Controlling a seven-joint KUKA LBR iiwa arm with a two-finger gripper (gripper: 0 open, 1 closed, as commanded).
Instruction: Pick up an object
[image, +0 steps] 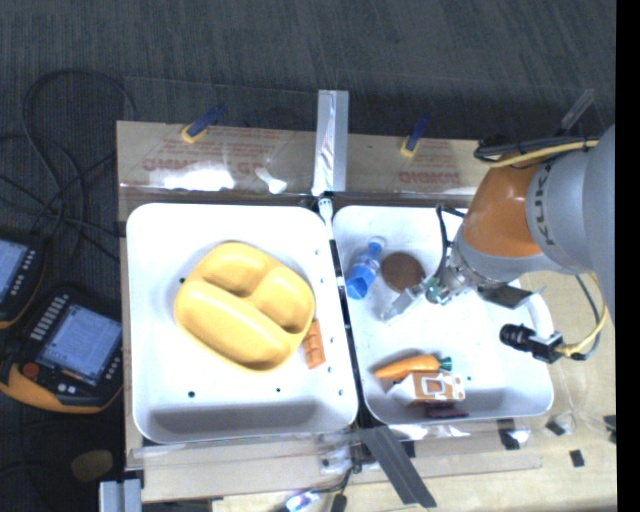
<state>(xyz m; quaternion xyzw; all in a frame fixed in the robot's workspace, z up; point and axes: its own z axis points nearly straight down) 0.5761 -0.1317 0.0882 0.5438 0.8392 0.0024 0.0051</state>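
In the left bin (150, 380) a big yellow bun-shaped toy (243, 304) is lying. In the right bin (530, 395) the gripper (398, 300) is hanging low, fingers apart and grasping nothing, just beside a brown disc (402, 268), near a blue bottle (362, 268) and above a carrot (405, 366).

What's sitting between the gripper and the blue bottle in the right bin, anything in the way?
Nothing visible blocks it. The gripper hangs low in the right bin, just right of the blue bottle, with bare bin floor between them. The brown round object lies beside that path, above the gripper, close to it.
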